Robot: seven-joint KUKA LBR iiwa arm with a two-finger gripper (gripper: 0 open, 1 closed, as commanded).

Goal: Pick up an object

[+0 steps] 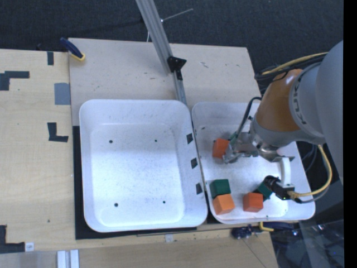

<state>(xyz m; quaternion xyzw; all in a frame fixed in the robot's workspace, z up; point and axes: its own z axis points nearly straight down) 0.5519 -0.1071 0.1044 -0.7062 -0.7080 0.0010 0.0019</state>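
In the right bin (pixel 295 169) the gripper (pixel 231 154) sits low, touching an orange block (pixel 220 147) at that bin's upper left — whether it grips I cannot tell — so the grasp seems in hand, calling next for a straight lift.

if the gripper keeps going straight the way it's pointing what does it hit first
Most likely the orange block right at the tip of the gripper, which points toward the left side of the right bin. Depth is hard to judge from above.
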